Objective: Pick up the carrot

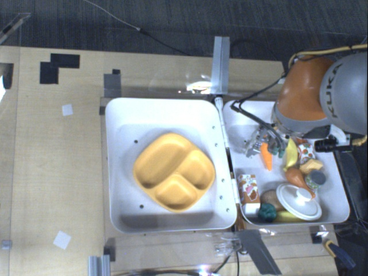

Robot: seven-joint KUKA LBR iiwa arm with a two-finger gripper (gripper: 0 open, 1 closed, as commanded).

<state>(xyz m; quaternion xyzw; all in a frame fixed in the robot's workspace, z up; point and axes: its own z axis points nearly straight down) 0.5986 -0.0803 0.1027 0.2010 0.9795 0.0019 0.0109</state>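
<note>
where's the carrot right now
The carrot is in the right-hand bin, near its upper middle, just left of the banana and right below the gripper.

Grey KUKA arm (345, 91) with an orange band (303, 88)

Rounded grey casing carries dark KUKA lettering; a black cable (256, 96) loops off the glossy orange section; the small gripper (263, 142) is bare metal.

arm (322, 96) reaches in from right | gripper (265, 144) over right bin (241, 117), touching carrot (267, 157) top | banana (291, 154) just beside carrot | yellow tray (173, 170) in left bin (121, 154) | bins on tabletop (52, 171)
</note>
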